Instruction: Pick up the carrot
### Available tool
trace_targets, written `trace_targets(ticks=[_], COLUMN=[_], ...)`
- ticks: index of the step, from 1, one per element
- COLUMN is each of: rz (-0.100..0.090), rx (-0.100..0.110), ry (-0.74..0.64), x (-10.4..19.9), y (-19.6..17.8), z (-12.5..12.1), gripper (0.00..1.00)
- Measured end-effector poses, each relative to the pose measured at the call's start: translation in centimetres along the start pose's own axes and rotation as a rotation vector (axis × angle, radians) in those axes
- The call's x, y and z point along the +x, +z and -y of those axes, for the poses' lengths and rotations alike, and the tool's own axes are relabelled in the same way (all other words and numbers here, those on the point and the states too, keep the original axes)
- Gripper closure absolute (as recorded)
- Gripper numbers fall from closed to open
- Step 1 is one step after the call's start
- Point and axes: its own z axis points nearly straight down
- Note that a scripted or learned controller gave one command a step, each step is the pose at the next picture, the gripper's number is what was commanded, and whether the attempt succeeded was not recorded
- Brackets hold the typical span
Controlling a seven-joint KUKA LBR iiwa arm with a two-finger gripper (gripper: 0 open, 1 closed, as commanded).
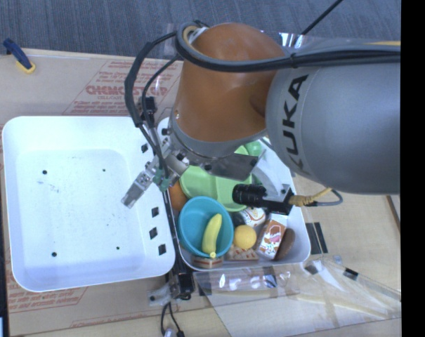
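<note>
Carrot (174,186), I reckon, is that orange bit at the end effector's (150,181) 3 o'clock: stiff, light, grab mid-length. Can't tell its open/closed state from here.

The bench (72,69) is brown card with red print. Two white bins lie on it side by side: the left bin (19,209) and the right bin (300,248), which holds objects. A blue-and-yellow clamp (19,56) sits at the bench's far left corner.
</note>
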Motion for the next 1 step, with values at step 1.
trace_targets(ticks=[1], rz=[0.009], rx=[-0.005], ry=[-0.251], x=[-5.68], y=[-0.97], z=[-2.55], gripper=[0.0])
